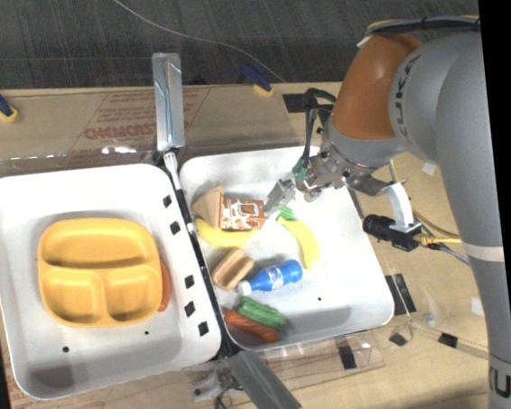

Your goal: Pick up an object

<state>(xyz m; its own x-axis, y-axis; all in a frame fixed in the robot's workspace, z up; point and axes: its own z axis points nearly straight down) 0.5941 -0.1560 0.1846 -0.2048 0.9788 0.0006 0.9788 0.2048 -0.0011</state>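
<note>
Inspection runs left to right across the surface (65, 119). Left bin (8, 270) carries a yellow compartment tray (99, 268), lying flat and roughly centred, with an orange edge showing along its right side; nothing there is being addressed. Right bin (355, 288) carries the candidate objects, gathered toward its left and middle: a small printed carton (240, 214) near the divider, a yellow banana-shaped item (215, 236) just below it, a second yellow banana-shaped item (303, 239) further right, a tan bun-like piece (232, 269), a blue and white bottle (274, 277) lying on its side, and a green piece (261, 312) resting against an orange-red one (250, 328) at the near wall. Hand (280, 198) is poised low over the middle of the right bin, between the carton and the right-hand banana; whether its fingers stand apart or together cannot be told at this angle, and no object is seen between them. Arm (425, 90) reaches in from the right, orange band (370, 87) above the wrist. Judgement: the step in hand is the approach or descent onto a target, with no grasp confirmed. Next move calls for settling on one item, most plausibly the carton or the adjacent banana, closing squarely on it, and lifting clear without dragging the neighbours, which lie close together.
</note>
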